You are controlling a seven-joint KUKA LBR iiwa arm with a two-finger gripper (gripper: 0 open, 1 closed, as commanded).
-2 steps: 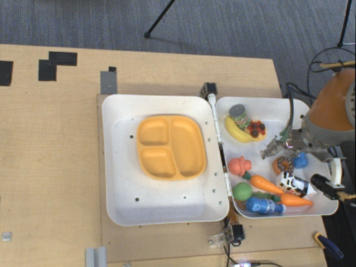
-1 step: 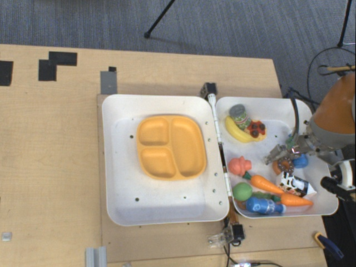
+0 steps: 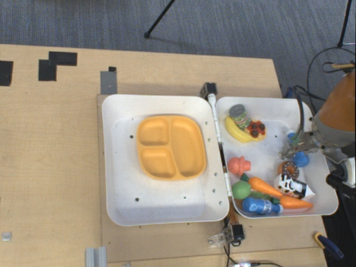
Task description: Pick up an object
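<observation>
The right bin [image 3: 320,204] holds several small objects. A yellow banana [image 3: 238,131] lies at its back beside a grey can [image 3: 238,113] and red berries [image 3: 256,128]. A pink toy [image 3: 240,164], a green ball [image 3: 241,190], an orange carrot [image 3: 266,187] and a blue bottle [image 3: 259,206] sit toward the front left. A black-and-white toy [image 3: 291,186] lies at the front right. My gripper [image 3: 293,143] is low over the bin's right side, just above a small blue ball [image 3: 301,159]. I see nothing held in it.
The left bin [image 3: 119,149] carries an orange divided plate [image 3: 169,147]. The grey arm with its orange band [image 3: 338,109] comes in over the right bin's right rim. Black tape patches [image 3: 55,64] mark the wooden bench at the far left.
</observation>
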